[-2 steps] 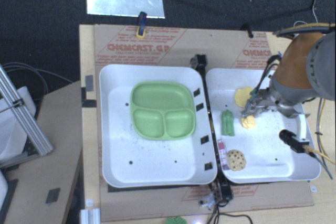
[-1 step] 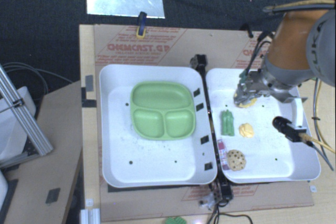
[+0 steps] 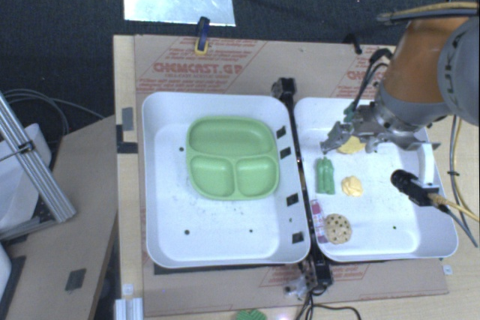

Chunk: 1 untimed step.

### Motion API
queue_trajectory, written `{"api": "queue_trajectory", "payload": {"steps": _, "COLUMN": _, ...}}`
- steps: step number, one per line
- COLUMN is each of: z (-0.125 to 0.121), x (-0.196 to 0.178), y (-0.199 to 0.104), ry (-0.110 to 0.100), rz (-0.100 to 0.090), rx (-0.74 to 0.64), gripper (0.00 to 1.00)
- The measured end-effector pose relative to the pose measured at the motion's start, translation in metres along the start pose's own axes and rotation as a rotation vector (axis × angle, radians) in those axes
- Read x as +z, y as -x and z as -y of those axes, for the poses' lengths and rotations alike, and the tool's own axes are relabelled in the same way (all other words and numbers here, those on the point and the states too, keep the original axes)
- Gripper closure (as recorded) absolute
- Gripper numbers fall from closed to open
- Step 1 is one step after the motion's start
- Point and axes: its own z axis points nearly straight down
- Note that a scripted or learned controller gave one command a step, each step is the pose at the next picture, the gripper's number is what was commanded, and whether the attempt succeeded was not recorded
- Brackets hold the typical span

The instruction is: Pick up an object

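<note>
The right white bin [image 3: 390, 240] holds several small food toys. A green pickle-like piece [image 3: 325, 176] lies near the bin's left wall. Right of it sits a small yellow lump [image 3: 352, 186], and a round chocolate-chip cookie [image 3: 337, 228] lies closer to the front. A second yellow piece [image 3: 349, 146] lies at the back of the bin. My gripper [image 3: 352, 142] hangs low over that piece, open, with one finger on each side of it. The piece still rests on the bin floor.
The left white bin [image 3: 169, 236] carries a green divided plate [image 3: 231, 158]. A black divider with clips [image 3: 292, 161] runs between the bins. A black fitting [image 3: 411, 186] with cables sits over the right bin's right rim. The arm's orange band [image 3: 420, 56] looms above.
</note>
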Motion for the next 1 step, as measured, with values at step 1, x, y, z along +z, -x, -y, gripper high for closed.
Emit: {"api": "queue_trajectory", "payload": {"steps": 1, "z": -0.0106, "x": 0.0686, "y": 0.0453, "ry": -0.006, "rz": 0.001, "rx": 0.005, "gripper": 0.0}}
